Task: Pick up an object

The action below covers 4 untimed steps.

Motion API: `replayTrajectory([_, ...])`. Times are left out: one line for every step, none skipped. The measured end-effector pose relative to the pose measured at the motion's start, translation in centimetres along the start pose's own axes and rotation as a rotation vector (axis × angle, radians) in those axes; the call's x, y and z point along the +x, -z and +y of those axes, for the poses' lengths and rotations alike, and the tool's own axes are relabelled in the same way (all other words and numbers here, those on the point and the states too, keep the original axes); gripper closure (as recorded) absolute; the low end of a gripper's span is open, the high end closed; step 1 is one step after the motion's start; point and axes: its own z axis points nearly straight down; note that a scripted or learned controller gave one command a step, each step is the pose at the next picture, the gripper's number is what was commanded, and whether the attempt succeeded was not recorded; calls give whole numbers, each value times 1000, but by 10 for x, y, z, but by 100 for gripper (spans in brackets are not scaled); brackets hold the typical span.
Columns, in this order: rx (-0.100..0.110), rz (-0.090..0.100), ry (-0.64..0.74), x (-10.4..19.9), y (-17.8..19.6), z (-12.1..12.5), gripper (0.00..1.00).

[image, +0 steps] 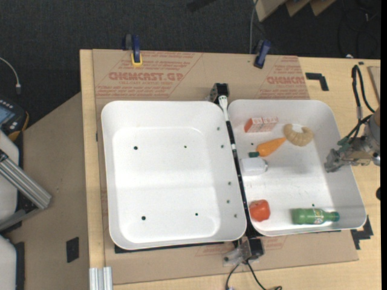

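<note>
Seen from above the bench, two shallow white bins sit side by side on a brown board [199, 71] printed with red lettering and held by two blue clamps [134, 48] at its far edge. The left bin [115, 162] offers a broad bare floor marked by four small dark dots. The right bin [338, 180] carries all the goods, spread with open floor between them. A small red-and-white box [260, 124] lies near the far edge, a beige ring-shaped pastry [299, 135] just beside it toward the right. An orange carrot [269, 146] lies aslant near the bin's middle, and a small white block [254, 166] sits close below it against the left wall. A red tomato-like piece [260, 209] rests in the near-left corner; a green bottle [314, 216] lies on its side along the near edge, well apart from the rest.

The gripper [336, 160] hangs at the right rim of the right bin, by the middle of that edge, with cables trailing behind it. Whether its fingers are parted or together cannot be told at this angle, and nothing is seen between them. A black strip [233, 162] runs between the two bins. The bench top [84, 222] is pale wood, with dark carpet [91, 11] beyond.
</note>
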Motion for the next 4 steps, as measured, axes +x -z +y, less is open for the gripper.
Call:
replayTrajectory([-2,2,8,61,24,34,100])
replayTrajectory([2,2,2,57,23,32,0])
replayTrajectory([8,4,-3,5,-14,-6,0])
replayTrajectory([1,1,0,7,-1,-3,100])
